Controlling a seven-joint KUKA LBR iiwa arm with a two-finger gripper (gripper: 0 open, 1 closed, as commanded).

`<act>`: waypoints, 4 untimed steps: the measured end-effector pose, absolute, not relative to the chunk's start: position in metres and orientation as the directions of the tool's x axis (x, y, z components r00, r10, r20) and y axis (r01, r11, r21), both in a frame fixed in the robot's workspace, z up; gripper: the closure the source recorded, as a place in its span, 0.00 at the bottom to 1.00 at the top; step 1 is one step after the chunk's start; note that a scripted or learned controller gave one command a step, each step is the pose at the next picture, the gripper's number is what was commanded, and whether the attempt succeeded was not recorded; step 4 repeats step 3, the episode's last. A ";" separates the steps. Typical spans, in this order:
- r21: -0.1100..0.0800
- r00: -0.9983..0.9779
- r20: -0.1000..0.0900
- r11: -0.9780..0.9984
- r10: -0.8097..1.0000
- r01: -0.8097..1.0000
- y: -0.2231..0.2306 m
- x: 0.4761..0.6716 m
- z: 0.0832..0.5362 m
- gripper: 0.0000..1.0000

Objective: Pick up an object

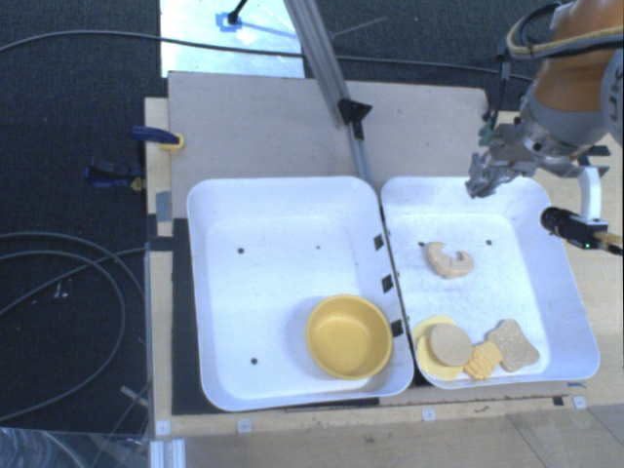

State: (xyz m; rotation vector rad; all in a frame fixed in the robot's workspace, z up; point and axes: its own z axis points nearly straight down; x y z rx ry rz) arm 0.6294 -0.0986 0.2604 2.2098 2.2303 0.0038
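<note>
We are looking down on a tabletop [263,125] carrying two white bins. Our end effector [481,185] is hanging over the far rim of the right bin [487,224], near its far right corner, with nothing between its fingers; whether those fingers are spread or closed we cannot tell. A croissant [448,259] is lying in the middle of that bin, nearer to us and a little left of the end effector, well apart from it. Along the bin's near edge a round biscuit [450,343] is resting on a small yellow plate [425,339], a waffle piece [481,361] is touching it, and a toast slice [514,344] is sitting just beside that. A yellow bowl [349,335] is standing in the left bin [263,261].
</note>
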 end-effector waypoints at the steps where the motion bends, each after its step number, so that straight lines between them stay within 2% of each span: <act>1: 0.002 -0.012 0.002 0.012 1.000 1.000 -0.040 0.628 0.265 1.00; 2: 0.001 -0.011 0.002 0.011 1.000 1.000 0.019 0.621 0.265 1.00; 3: 0.000 -0.009 0.001 0.009 1.000 1.000 0.064 0.616 0.247 1.00; 4: 0.000 -0.009 0.001 0.009 1.000 1.000 0.064 0.616 0.247 1.00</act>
